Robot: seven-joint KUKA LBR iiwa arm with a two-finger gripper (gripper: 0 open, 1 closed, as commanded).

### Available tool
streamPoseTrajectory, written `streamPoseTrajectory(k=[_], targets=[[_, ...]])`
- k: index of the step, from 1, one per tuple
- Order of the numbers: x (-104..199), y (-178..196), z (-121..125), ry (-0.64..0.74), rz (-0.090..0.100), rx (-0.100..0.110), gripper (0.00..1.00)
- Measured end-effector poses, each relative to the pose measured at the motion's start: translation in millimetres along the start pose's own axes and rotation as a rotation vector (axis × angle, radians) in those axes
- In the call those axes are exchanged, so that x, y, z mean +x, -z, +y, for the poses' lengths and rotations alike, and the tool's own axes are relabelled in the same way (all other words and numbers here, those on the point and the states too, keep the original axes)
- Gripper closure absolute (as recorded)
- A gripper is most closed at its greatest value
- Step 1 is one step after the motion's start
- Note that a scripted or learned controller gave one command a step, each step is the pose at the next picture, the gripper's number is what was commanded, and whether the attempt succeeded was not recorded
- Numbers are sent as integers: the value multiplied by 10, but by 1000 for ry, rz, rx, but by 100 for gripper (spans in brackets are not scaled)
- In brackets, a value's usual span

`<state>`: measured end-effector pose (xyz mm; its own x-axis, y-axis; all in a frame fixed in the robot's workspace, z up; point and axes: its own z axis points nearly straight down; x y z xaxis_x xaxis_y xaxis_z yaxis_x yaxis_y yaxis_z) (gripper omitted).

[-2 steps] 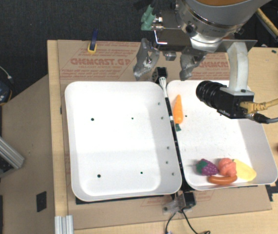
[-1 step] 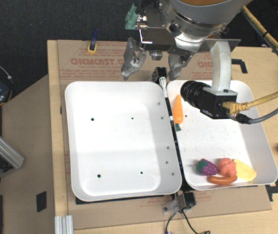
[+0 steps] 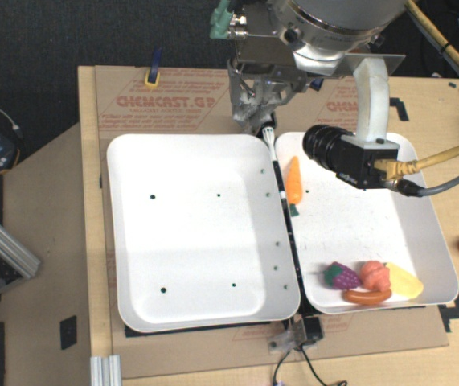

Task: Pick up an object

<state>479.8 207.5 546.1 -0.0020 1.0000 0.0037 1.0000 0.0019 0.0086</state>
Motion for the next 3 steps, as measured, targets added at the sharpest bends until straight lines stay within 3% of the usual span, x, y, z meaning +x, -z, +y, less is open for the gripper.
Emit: streamPoseTrajectory(k=[1, 2, 3], targets=[[176, -120, -11, 0, -5, 12, 100], [161, -1259, 81, -3, -10, 23, 100], [153, -2583, -55, -2, -10, 23, 100]])
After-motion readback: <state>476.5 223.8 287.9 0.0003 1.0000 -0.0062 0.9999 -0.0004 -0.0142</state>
